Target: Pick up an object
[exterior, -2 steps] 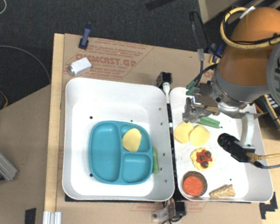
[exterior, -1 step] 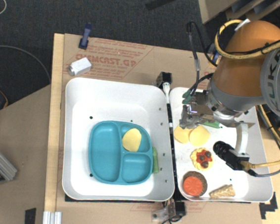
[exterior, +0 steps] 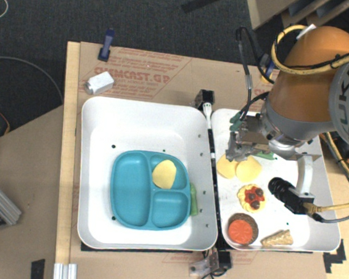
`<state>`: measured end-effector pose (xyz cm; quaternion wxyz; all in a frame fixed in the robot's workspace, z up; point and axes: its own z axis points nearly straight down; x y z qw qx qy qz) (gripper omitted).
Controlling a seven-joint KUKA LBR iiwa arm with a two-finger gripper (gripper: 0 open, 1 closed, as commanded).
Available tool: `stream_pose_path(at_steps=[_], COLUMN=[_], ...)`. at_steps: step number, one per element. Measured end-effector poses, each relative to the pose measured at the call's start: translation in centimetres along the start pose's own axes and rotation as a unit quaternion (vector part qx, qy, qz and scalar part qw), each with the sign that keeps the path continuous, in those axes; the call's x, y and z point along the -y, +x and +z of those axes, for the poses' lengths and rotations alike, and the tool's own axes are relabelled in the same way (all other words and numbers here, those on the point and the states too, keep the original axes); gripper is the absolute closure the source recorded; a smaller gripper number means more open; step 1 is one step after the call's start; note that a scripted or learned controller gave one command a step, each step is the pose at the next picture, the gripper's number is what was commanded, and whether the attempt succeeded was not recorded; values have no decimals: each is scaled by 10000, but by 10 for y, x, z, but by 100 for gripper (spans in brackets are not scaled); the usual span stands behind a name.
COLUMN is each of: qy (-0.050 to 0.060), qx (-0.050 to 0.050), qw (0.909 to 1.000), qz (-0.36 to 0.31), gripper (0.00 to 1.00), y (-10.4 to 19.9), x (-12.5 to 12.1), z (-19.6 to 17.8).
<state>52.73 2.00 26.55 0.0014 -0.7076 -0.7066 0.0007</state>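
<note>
Over the right bin (exterior: 328,242) my gripper (exterior: 238,150) hangs just above two pale yellow discs (exterior: 239,168), can't tell its state from here. Left bin (exterior: 92,158) has a teal divided tray (exterior: 133,190) holding a yellow piece (exterior: 164,174).

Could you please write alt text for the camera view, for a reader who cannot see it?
A grey and orange robot arm reaches from the right over the right white bin, its gripper low above two pale yellow discs. That bin also holds a small pizza, a red bowl and a bread wedge. The left bin holds a blue divided tray with a yellow piece in it.
</note>
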Motion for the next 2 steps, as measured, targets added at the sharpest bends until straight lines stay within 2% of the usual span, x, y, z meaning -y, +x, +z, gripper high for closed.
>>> stream_pose_path(at_steps=[1, 2], qy=[-24, -105], qx=[11, -3], qw=[10000, 9999], qz=[12, -31], gripper=[100, 100], y=[-36, -5], x=[9, 1], z=[-13, -143])
